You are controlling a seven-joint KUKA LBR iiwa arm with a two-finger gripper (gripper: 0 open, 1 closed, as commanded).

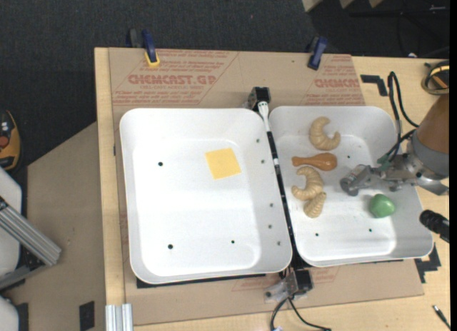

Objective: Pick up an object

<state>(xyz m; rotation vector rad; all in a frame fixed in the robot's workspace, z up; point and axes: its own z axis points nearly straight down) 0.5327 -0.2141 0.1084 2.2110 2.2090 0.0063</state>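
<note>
Gripper (355,181) low in right bin (343,251), fingers' state unreadable from here, nothing visibly held. Green ball (382,205) just beside; croissants (311,192), drumstick (315,161) near. Yellow slice (223,163) in left bin (143,201). Pick not yet made.

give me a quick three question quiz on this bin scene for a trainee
1. True or false: the yellow slice lies in the right bin.
2. Which item lies closest to the gripper? A) green ball B) yellow slice C) upper croissant
3. How many croissants lie in the right bin?

Key: 1. False, it lies in the left bin. 2. A. 3. Two, the upper croissant and the lower croissant, with a chicken drumstick between them.
</note>
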